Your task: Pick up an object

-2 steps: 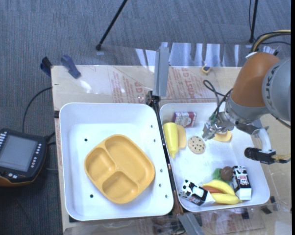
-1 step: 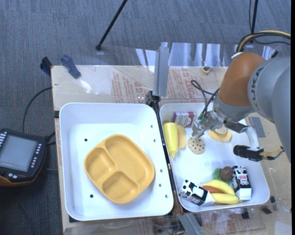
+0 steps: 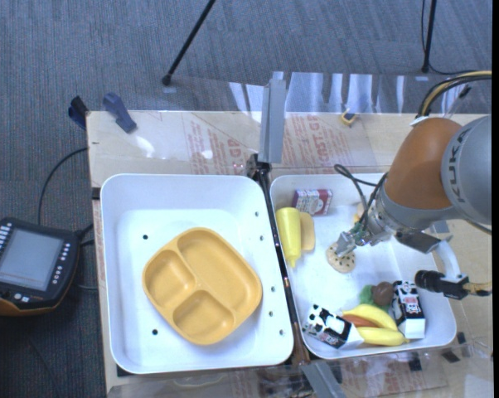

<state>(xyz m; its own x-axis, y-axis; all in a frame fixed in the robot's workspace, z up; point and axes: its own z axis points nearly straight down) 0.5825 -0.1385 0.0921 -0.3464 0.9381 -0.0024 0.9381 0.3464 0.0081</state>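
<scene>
Progress on the pick looks early to middling. The gripper (image 3: 346, 245) is down inside the right bin (image 3: 444, 191), its tip right over a small round tan cookie-like piece (image 3: 341, 261) that lies near the bin's middle. They seem to touch or nearly touch, but whether the piece sits between the fingers cannot be told at this size, so nothing can be counted as held, and whether the gripper is spread or closed cannot be told either.

Candidates for the pick all lie in that right bin. A red and white carton (image 3: 312, 201) sits near its far edge. A yellow squeezy-looking bottle (image 3: 289, 234) lies along its left wall. At the near edge, toward the tabletop's front right corner, a cluster crowds together: a black and white cow-patterned carton (image 3: 328, 325), a banana (image 3: 376, 322), a dark round item (image 3: 384, 293) and a second small printed carton (image 3: 409, 307).

The left bin (image 3: 121, 247) carries a yellow sectioned plate (image 3: 201, 283) (no part of this attempt, judging by where the arm is).

Judging from this, reaching and descent are done. Closing on the tan piece, confirming a hold and lifting it clear of the bin floor are left.
</scene>
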